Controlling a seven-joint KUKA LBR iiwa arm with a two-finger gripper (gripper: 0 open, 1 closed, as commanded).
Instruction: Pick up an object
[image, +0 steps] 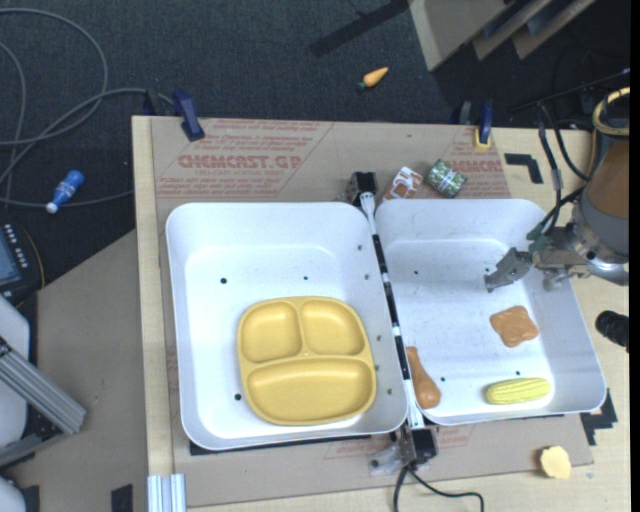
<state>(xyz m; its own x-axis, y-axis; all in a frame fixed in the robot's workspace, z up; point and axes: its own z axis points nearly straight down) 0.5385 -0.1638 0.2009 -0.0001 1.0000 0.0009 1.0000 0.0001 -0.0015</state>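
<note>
a flat, lumpy brown piece (513, 326) lies on the floor of the right bin (455, 250), its longer side slanting slightly, no clear pointing end. just above it hangs the gripper (512, 268), fingers spread, nothing between them. below the piece lies a corn cob (518, 391), lengthwise left-right.

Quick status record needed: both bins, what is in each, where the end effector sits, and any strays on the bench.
left bin: yellow divided plate
right bin: brown flat piece, corn cob, drumstick by the left wall
end effector: above right bin's upper right, nothing seen between fingers
nearest item: brown flat piece, just below it
bench strays: green can, yellow chunk
</note>
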